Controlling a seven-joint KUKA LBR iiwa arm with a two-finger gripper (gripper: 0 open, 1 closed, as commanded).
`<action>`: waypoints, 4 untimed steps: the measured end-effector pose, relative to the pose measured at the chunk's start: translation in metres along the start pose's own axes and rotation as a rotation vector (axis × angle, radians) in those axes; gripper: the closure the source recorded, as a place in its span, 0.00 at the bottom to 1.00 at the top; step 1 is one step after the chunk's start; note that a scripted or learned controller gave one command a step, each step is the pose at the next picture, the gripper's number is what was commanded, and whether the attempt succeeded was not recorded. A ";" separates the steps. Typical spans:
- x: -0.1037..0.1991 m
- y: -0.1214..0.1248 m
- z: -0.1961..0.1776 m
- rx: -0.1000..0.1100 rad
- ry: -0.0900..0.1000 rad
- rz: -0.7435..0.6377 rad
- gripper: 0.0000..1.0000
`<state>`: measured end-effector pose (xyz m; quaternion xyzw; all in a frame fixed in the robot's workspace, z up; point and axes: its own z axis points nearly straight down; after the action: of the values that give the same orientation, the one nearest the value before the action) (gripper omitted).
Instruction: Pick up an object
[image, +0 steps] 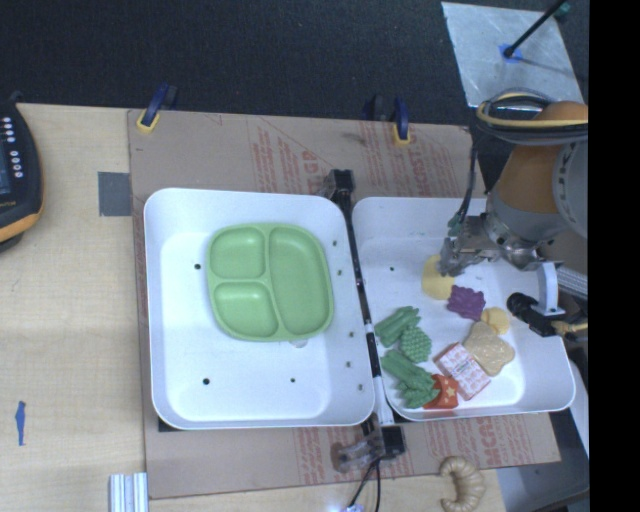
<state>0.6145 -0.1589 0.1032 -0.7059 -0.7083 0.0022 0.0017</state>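
Hovering over a pale yellow, rounded toy piece (436, 284), fingers (452, 262), spread impossible to tell.

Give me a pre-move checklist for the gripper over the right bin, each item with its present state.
1. Gripper is over the right bin: ok.
2. Target under it, the yellow piece: ok.
3. Fingers around the yellow piece: cannot tell.
4. Neighbour has room: not ok, the purple piece sits close beside it.
5. Green tray lies in the left bin, out of the way: ok.
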 end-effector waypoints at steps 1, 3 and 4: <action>0.000 0.000 0.001 0.001 0.000 0.000 0.00; -0.022 0.029 0.010 -0.006 -0.001 0.000 0.00; 0.004 0.013 0.011 0.001 0.001 -0.004 0.00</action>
<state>0.6274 -0.1545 0.0918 -0.7046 -0.7096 0.0020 0.0025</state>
